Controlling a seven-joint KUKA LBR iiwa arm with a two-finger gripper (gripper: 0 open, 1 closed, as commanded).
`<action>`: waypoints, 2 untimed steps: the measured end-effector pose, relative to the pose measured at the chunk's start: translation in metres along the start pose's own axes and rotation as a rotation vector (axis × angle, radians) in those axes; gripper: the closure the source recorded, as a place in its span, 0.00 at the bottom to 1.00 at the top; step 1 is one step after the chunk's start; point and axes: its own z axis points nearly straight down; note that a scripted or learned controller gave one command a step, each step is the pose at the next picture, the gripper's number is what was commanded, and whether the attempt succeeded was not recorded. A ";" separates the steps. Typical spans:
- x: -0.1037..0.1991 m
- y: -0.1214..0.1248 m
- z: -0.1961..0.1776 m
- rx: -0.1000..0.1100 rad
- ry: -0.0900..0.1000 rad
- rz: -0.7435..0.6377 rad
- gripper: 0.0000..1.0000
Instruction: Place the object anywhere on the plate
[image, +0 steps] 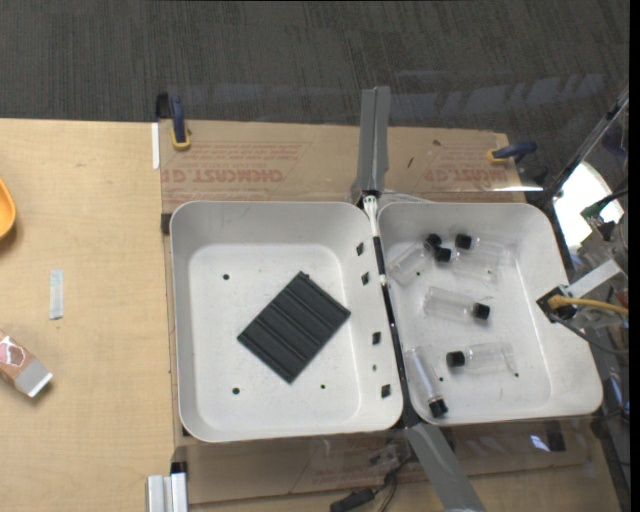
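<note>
Vials (470, 310) of clear plastic with black caps lie scattered in the right bin (560, 400), five or so in all (their transparent bodies blend into the white floor, so the count is uncertain). Two sit close together near the bin's far side, one lies near the middle, one lies toward the near right, and one rests along the left wall, its cap toward the near edge. The plate (294, 327), a dark ribbed rectangle turned at an angle, lies flat near the middle of the left bin (190, 400), well apart from every vial and with nothing on it. A grey divider bar (374, 140) runs up from the seam between the two bins. On the wooden bench (80, 200) to the left lie a small pale strip (56, 294) and a wrapped item (22, 365). Equipment with a yellowish cable (592, 298) shows at the right edge beside the right bin; whether any fingers there are open or closed cannot be told.
</note>
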 end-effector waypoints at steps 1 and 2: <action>0.076 -0.033 -0.035 -0.002 0.002 -0.277 1.00; 0.200 -0.065 -0.039 -0.003 0.002 -0.062 1.00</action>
